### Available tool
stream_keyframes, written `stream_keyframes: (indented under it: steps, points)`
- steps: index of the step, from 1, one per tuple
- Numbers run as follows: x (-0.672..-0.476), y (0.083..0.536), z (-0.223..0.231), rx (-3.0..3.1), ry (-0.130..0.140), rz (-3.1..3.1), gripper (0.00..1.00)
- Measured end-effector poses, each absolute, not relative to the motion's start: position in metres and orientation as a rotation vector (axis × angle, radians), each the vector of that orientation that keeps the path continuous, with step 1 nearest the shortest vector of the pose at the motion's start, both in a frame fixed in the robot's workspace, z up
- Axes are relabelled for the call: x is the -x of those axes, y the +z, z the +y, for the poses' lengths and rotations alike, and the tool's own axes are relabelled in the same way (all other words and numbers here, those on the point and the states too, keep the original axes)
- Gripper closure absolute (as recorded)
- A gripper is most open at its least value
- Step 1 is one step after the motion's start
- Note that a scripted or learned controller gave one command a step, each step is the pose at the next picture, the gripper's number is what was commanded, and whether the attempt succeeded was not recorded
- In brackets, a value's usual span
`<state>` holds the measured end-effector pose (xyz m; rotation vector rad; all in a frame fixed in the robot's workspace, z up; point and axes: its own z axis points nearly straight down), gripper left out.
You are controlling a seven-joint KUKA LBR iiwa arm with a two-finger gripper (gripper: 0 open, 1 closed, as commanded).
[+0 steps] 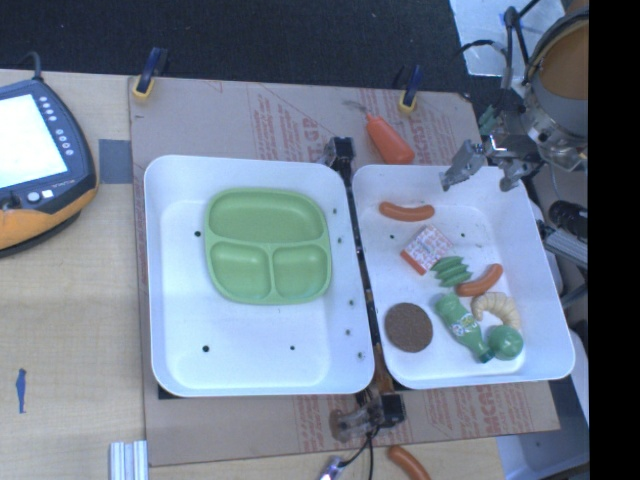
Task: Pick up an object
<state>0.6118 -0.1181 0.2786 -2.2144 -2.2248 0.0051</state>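
Jaws: we see them spread apart with nothing between them; the gripper (pixel 490 165) hangs over the far right corner of the right bin (pixel 530 368).
Progress: we judge the pick not yet made. No object is lifted, and every item lies in a bin or on the bench. Choosing a target, descending, closing and lifting all remain.
Nearest candidate: the sausage (pixel 407 210) lies near the right bin's far edge, toward its left side, apart from the other items.
Right bin, middle: we see a red-and-white packet (pixel 426 249) with a green pod (pixel 450 269) just beside it, and a second sausage (pixel 480 281) next to that.
Right bin, near edge: a brown round disc (pixel 408 327) sits toward the left; a green bottle (pixel 474 332) and a pale curved piece (pixel 499 308) crowd together toward the right corner, touching or nearly so.
Left bin (pixel 180 358): it holds a green divided plate (pixel 268 245), whose three compartments hold nothing.
Outside the bins: a carrot (pixel 388 141) lies on the cardboard (pixel 250 113) beyond the right bin's far left corner.
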Motion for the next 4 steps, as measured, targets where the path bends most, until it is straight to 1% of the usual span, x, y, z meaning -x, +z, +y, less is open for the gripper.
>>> stream_keyframes:
  steps: [1, 2, 3, 4]
  points:
    - [-0.590, 0.095, -0.136, 2.220, 0.000, -2.227, 0.00]
    - [-0.590, 0.095, -0.106, 2.219, -0.001, -2.230, 0.00]
    - [-0.590, 0.107, -0.109, 2.218, 0.004, -2.235, 1.00]
    - [-0.590, 0.107, -0.108, 2.218, 0.003, -2.235, 0.00]
